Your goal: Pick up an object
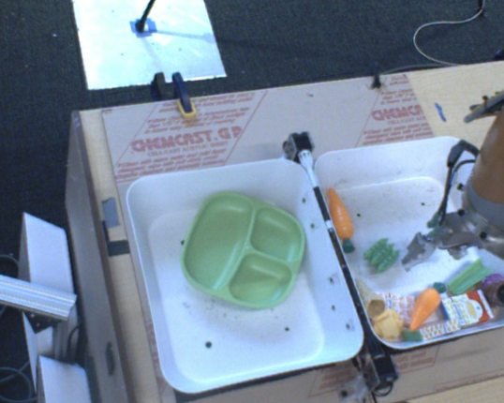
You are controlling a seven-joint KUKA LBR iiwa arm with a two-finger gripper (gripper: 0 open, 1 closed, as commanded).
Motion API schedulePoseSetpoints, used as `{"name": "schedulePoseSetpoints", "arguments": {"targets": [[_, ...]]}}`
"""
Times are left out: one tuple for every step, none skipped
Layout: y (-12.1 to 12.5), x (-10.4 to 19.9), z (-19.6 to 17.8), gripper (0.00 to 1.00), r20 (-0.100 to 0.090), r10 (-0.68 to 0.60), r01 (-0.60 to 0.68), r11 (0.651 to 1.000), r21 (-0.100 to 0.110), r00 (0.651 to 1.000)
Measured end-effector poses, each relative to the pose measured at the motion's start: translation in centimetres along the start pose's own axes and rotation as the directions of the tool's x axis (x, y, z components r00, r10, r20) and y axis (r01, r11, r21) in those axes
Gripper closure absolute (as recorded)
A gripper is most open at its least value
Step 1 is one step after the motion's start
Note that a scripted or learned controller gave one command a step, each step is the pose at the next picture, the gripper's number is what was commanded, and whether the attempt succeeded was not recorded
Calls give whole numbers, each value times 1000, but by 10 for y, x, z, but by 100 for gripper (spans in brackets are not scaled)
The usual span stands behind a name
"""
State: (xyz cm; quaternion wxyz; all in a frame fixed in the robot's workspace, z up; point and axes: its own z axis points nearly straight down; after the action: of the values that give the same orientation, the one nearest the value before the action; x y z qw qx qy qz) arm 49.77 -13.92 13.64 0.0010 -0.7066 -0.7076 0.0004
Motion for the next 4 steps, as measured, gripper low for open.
{"name": "schedulePoseSetpoints", "arguments": {"targets": [[51, 34, 48, 0, 1, -2, 2, 1000, -11, 1000], [53, 35, 36, 100, -2, -2, 2, 1000, -15, 1000], [38, -55, -39, 100, 4, 1, -1, 1000, -6, 1000], [38, -54, -38, 0, 2, 0, 0, 1000, -5, 1000]]}}
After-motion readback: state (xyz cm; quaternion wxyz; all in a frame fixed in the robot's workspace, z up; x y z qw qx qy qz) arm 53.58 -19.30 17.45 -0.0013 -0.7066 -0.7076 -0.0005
